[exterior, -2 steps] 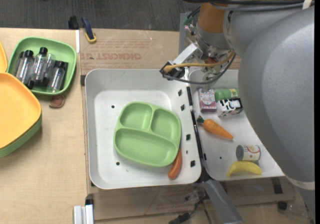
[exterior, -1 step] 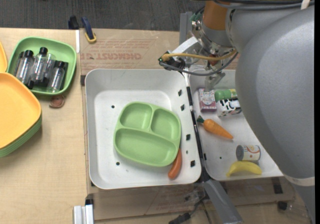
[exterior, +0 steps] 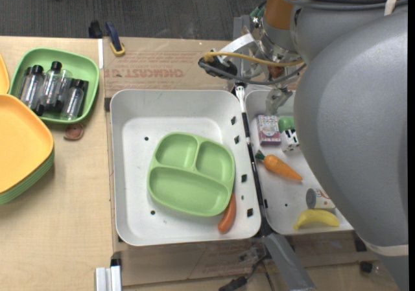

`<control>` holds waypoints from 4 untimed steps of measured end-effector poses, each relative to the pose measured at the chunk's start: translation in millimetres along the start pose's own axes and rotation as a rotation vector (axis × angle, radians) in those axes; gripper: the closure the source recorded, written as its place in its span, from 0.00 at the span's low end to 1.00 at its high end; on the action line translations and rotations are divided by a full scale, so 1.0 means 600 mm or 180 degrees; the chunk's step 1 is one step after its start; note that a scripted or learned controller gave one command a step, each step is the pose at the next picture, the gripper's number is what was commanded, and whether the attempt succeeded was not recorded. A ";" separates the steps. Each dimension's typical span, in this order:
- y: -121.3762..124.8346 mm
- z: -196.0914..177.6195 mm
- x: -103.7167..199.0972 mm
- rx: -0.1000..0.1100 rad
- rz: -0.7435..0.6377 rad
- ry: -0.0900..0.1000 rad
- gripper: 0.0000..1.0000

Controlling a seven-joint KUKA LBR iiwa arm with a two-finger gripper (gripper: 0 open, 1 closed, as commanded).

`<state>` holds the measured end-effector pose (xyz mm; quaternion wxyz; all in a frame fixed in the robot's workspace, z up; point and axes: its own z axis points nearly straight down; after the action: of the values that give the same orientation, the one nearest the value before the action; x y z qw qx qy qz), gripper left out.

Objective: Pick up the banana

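- Banana (exterior: 317, 219) lies at the near edge of the right bin (exterior: 280, 215), ungrasped.
- Carrot (exterior: 282, 166) sits beyond it.
- Gripper (exterior: 279, 92) hangs over the bin's far end; its opening cannot be judged.
- Approach step: it needs to travel nearward and descend.

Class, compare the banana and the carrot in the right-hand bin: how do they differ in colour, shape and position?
The banana is yellow; the carrot is orange with a green tip. The banana is curved with blunt ends, while the carrot is straight and tapers to a point. The banana lies near the bin's front edge; the carrot lies further back, closer to the left wall. Both lie flat in the right bin.
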<state>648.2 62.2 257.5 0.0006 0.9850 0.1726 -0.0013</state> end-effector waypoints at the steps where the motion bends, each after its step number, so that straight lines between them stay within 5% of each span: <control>1: -0.037 -0.012 -0.019 -0.0001 0.0305 0.0001 0.00; 2: -0.058 0.030 0.027 0.0001 -0.0572 -0.0010 0.00; 3: -0.058 0.017 0.026 0.0000 -0.0593 -0.0027 1.00; 4: -0.105 0.278 0.038 0.0001 -0.1398 -0.0006 1.00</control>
<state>647.8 129.1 90.8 0.0003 0.9238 0.3830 -0.0023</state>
